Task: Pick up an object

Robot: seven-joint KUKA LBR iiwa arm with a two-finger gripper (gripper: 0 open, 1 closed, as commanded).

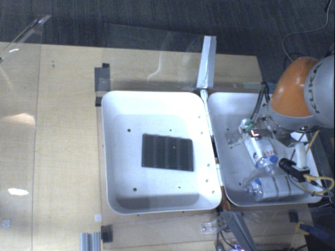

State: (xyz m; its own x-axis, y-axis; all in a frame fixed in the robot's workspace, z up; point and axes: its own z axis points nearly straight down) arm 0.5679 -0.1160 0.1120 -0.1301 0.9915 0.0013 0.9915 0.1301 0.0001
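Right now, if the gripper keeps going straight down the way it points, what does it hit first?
Probably the clear plastic bottle lying in the right bin, just under the gripper. Depth is hard to judge from this slanted view.

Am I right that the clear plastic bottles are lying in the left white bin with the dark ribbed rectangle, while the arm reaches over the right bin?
Not quite. The camera view shows the clear plastic bottles lying in the right white bin, under the arm. The left white bin holds the dark ribbed rectangle. The arm does reach over the right bin.

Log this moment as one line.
arm over right bin | gripper low near bottles | grasp unconfirmed | left bin: dark pad
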